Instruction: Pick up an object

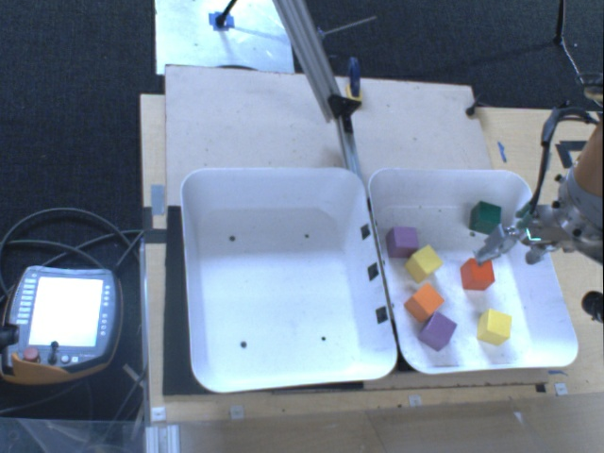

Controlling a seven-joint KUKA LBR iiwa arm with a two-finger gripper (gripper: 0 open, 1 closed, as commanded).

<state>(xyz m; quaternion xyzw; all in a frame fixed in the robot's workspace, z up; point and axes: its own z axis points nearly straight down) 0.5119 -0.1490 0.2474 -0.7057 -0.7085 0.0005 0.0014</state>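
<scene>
Red cube: right bin; gripper slants in from 3 o'clock, touching its top. Fingers' state: cannot tell. Bare floor toward 3 o'clock wall.

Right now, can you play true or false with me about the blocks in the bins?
1. All the blocks are in the right bin. True.
2. There are two purple blocks. True: one near the bin's left wall, one nearer the front.
3. The green block is in the left bin. False: it sits at the back of the right bin.
4. The end effector is over the yellow block at the front. False: it is just above the red block.
5. There are three orange blocks. False: just one.
</scene>
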